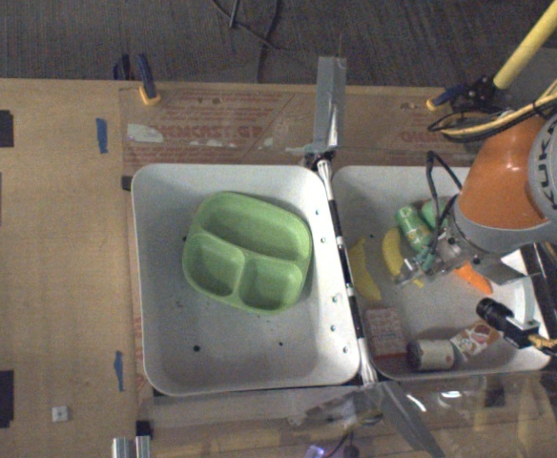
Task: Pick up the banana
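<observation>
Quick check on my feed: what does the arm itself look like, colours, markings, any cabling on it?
The arm has a rounded orange band above the wrist and a light grey shell beside it bearing dark KUKA lettering. Below the orange sits a grey wrist section leading to a small metallic gripper. Thin black cables loop along the wrist.

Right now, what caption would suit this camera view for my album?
KUKA arm's gripper hovers over the right bin beside a banana; a green divided plate sits in the left bin.
</observation>
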You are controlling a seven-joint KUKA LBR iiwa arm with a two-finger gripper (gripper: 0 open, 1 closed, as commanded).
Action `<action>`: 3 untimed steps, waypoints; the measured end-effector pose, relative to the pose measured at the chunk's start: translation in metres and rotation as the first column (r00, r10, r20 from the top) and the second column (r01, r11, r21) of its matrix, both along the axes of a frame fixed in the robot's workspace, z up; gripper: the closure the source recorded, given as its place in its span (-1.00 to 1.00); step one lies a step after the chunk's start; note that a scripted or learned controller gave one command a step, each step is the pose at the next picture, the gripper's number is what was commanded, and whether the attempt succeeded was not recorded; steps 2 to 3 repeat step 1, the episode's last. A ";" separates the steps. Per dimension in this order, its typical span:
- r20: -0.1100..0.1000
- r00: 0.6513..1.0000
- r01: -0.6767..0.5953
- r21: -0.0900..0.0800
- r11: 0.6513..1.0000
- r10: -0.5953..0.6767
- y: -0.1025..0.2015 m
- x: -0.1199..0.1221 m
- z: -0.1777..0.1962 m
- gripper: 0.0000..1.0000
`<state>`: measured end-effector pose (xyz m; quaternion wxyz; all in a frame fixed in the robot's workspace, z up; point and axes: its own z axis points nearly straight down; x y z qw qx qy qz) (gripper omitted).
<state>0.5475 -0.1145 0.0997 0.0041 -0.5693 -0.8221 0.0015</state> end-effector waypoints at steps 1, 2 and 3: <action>0.003 0.988 0.156 -0.004 0.988 -0.156 0.110 0.048 0.081 1.00; 0.003 0.988 0.156 -0.004 0.988 -0.156 0.110 0.048 0.081 1.00; 0.003 0.988 0.156 -0.004 0.988 -0.156 0.110 0.048 0.081 1.00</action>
